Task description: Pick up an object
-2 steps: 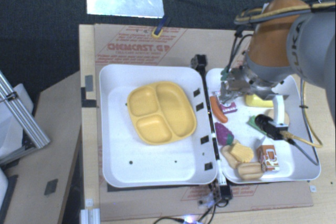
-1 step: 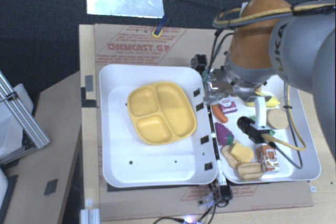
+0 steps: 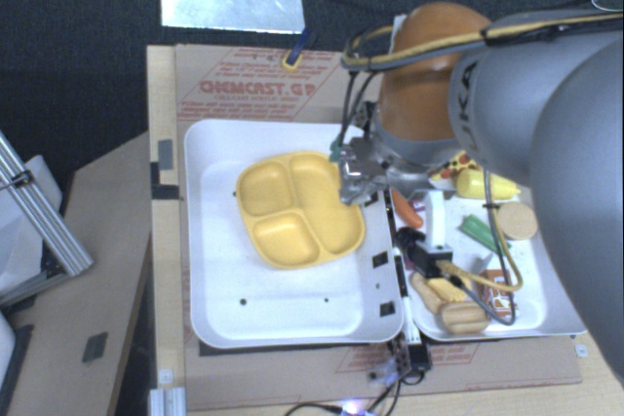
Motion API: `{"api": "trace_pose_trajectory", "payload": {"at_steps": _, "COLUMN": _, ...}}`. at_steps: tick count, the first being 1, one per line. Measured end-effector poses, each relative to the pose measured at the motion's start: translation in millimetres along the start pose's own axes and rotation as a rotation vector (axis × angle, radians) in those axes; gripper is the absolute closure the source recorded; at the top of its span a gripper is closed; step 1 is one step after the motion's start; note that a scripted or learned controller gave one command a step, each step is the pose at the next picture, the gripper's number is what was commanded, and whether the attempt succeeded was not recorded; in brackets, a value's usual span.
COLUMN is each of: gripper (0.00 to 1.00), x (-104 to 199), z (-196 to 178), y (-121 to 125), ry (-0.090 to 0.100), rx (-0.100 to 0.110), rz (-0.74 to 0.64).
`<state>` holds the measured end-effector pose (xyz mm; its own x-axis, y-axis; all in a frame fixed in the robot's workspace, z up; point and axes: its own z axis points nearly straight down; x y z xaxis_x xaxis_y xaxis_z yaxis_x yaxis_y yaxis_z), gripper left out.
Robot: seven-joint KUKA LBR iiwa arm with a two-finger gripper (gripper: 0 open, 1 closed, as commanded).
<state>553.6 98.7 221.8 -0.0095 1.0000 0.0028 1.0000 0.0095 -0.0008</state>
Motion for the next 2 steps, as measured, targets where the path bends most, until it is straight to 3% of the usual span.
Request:
{"api": "trace_pose_trajectory", "payload": {"at_steps": 1, "gripper": 1.00, "x": -14.2, "z": 3.2, "y": -11.9, "ry": -0.003, "rx": 0.000, "rz": 0.009}}
{"api": "trace_pose_trajectory", "payload": {"at_steps": 2, "gripper": 1.00, "x": -5.8, "z": 7.5, "y": -7.6, "ry": -0.003, "rx": -0.002, "rz": 0.005}}
